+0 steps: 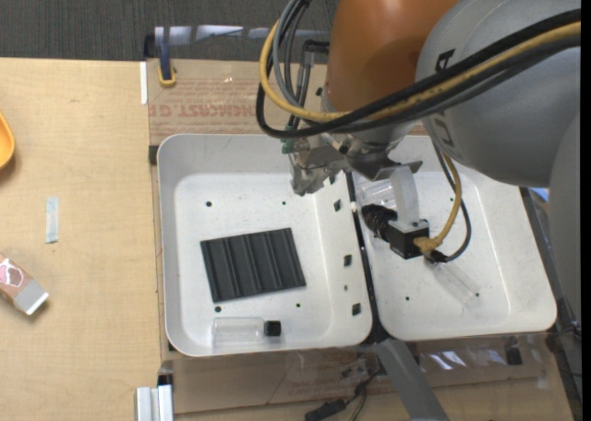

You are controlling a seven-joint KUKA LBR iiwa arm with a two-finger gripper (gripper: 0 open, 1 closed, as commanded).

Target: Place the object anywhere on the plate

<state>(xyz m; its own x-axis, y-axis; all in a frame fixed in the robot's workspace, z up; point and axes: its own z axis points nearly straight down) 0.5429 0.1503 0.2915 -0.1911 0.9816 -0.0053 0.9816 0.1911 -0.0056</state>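
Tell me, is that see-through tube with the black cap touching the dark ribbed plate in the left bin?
Apart. The camera view shows a strip of white bin floor between the clear tube and the ribbed plate above it.

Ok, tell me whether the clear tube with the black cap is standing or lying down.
Lying down. The clear tube rests on its side along the left bin's front wall, black cap pointing right.

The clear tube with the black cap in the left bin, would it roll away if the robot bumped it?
Probably yes. The clear tube looks round and lies on its side on the smooth left bin floor, so a nudge could roll it. It seems light plastic, likely slippery to pinch.
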